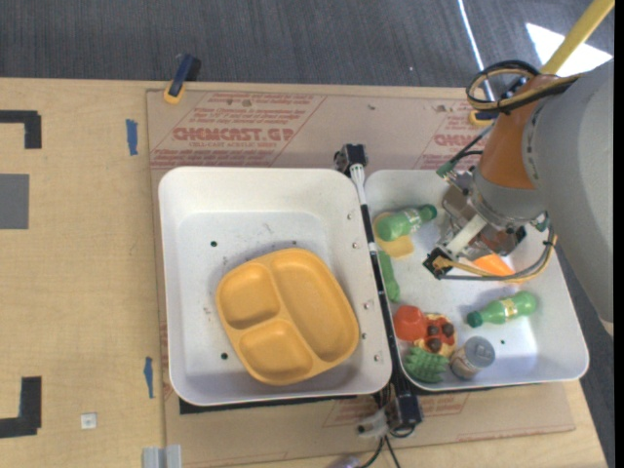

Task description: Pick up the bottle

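Two green bottles lie in the right bin (561,354). One bottle (402,222) rests near the bin's upper left, its pale cap pointing right. The other bottle (503,310) lies lower right, tilted, with its cap toward the left. My gripper (466,234) hangs over the middle of this bin, between the two bottles and closer to the upper one. The wrist hides its fingertips. An orange piece (491,264) lies just below and right of the gripper.
The right bin also holds a yellow block (396,247), a green stick (388,277), a red toy (409,320), a ridged green piece (424,363) and a grey can (473,356). A yellow divided tray (285,312) sits in the left bin (185,261).
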